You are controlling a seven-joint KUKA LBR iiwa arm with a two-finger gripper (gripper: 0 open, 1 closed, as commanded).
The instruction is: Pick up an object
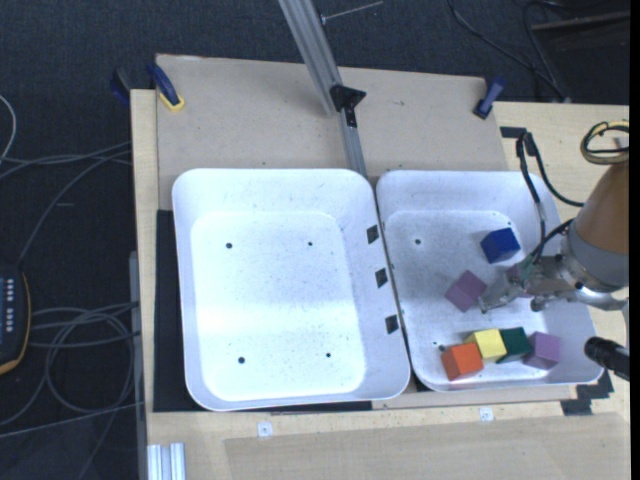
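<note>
Two smooth, faintly glossy white plastic bins [200, 218], matt pale wooden bench [250, 108], dark rough carpet [70, 28], brushed metal pole [310, 38]

Blocks crowd the right bin's [440, 193] near edge, leaving its far-left floor open.

The grey arm [608, 230] reaches in from the right edge, its orange band uppermost and the wrist angled down and leftward. The gripper [497, 301] hangs low at the arm's left end.
</note>
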